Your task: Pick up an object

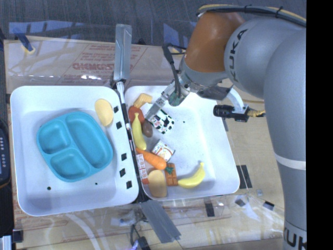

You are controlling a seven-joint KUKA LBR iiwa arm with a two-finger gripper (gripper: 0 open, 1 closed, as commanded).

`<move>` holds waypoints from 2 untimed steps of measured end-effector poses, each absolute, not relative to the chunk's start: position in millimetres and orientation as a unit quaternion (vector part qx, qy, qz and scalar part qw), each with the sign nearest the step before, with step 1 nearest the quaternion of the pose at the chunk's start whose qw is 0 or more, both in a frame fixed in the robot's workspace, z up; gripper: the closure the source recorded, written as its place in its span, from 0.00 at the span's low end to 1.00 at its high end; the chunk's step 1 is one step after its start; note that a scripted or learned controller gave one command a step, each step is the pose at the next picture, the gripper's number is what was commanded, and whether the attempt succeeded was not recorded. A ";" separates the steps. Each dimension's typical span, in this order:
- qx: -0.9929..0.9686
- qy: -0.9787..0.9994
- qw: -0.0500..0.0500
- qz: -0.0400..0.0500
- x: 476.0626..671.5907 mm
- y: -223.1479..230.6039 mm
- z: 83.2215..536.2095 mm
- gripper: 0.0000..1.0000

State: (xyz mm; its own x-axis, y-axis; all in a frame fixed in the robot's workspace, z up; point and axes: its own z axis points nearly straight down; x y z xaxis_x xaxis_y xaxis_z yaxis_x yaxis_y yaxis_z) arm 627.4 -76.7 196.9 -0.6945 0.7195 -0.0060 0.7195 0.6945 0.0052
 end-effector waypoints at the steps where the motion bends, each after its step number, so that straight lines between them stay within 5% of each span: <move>1: 0.309 0.951 0.002 0.000 644.1 -112.1 195.5 0.00; 2: 0.338 0.941 0.000 -0.002 611.5 -98.0 111.1 0.00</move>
